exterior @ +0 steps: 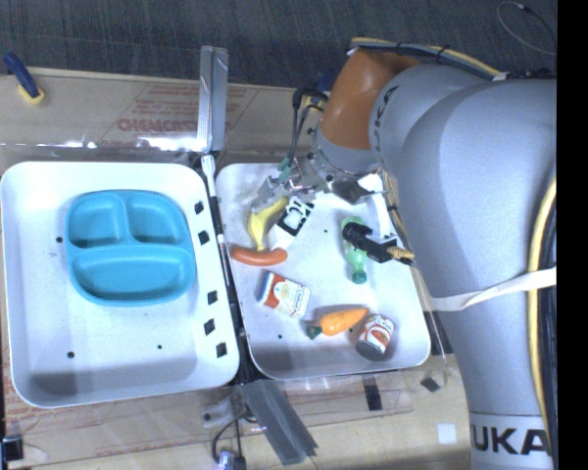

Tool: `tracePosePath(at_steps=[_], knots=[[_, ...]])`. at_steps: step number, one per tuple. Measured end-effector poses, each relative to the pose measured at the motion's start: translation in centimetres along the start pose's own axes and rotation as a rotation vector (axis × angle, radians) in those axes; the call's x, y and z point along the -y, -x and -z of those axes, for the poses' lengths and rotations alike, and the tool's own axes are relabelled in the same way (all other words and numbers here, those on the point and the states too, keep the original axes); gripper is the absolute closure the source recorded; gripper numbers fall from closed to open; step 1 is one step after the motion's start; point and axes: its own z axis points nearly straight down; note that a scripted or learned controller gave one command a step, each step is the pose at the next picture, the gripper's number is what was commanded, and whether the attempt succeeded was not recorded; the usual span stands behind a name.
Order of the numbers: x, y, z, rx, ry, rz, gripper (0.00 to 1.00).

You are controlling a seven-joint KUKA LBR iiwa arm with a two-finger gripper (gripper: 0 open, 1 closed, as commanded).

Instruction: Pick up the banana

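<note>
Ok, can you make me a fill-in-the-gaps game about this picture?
1. The blue tray lies in the ____ bin.
2. The banana is coloured ____.
3. The pincer is right by the ____.
4. Between the hot dog and the carrot lies a small ____.

Missing words: left; yellow; banana; carton

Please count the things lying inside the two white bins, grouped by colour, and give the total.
Blue: 1, divided plate
Yellow: 1, banana
Orange: 2, sausage, carrot
Green: 1, bottle
White and red: 2, carton, can
Total: 7
</note>
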Motion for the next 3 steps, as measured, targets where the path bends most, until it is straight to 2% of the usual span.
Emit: tracePosePath(at_steps=[1, 3], knots=[[-0.39, -1.53, 0.20, 0.006, 0.007, 0.010, 0.00], [0.27, -1.70, 0.33, 0.008, 0.016, -0.006, 0.00]])
